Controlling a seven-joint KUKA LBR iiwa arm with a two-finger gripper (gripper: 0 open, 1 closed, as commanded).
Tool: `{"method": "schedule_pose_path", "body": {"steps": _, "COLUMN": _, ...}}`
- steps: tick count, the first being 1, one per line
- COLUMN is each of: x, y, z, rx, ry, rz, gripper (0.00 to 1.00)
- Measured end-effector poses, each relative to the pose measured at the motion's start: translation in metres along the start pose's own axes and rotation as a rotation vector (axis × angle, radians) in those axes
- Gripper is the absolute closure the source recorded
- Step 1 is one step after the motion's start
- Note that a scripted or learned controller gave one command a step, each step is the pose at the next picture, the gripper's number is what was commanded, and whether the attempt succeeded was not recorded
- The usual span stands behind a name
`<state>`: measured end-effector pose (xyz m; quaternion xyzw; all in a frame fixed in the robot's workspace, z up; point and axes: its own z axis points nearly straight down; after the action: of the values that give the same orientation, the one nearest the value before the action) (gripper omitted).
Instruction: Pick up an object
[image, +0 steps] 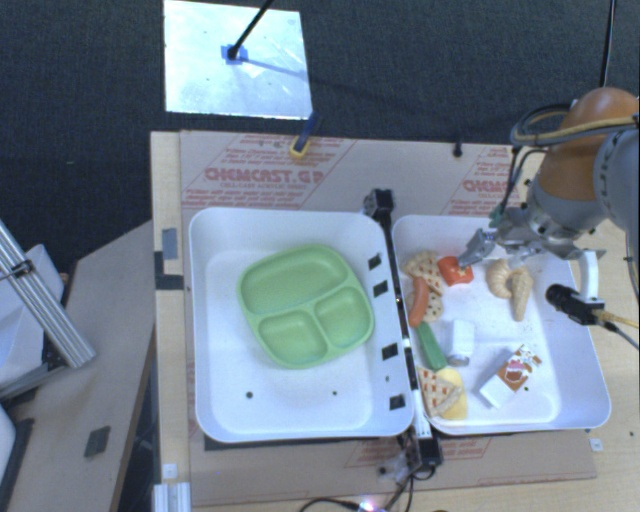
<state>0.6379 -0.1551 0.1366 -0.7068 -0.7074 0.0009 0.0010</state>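
Where the arm reaches over the right bin (596, 400), we see the gripper (478, 248) low above the toy food, its fingers spread just beside a red tomato piece (455, 270); nothing sits between them. Near it lie a waffle (423, 268) and a croissant (519, 288). We see a green divided plate (305, 304) in the left bin (215, 400)

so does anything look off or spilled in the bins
Nothing stands out. The green tray sits flat in the left bin, turned a little askew to the walls. The toy food lies loose in the right bin, none over the rim. The gripper hangs by the tomato.
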Motion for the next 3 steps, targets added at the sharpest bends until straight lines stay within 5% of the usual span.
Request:
{"method": "schedule_pose_path", "body": {"steps": 1, "x": 0.002, "y": 0.004, "z": 0.045, "rx": -0.008, "ry": 0.005, "rz": -0.001, "gripper": 0.00}}
{"method": "schedule_pose_path", "body": {"steps": 2, "x": 0.002, "y": 0.007, "z": 0.030, "rx": -0.021, "ry": 0.001, "rz": -0.002, "gripper": 1.00}}
{"method": "schedule_pose_path", "body": {"steps": 3, "x": -0.002, "y": 0.012, "z": -0.035, "rx": -0.011, "ry": -0.002, "rz": -0.003, "gripper": 1.00}}
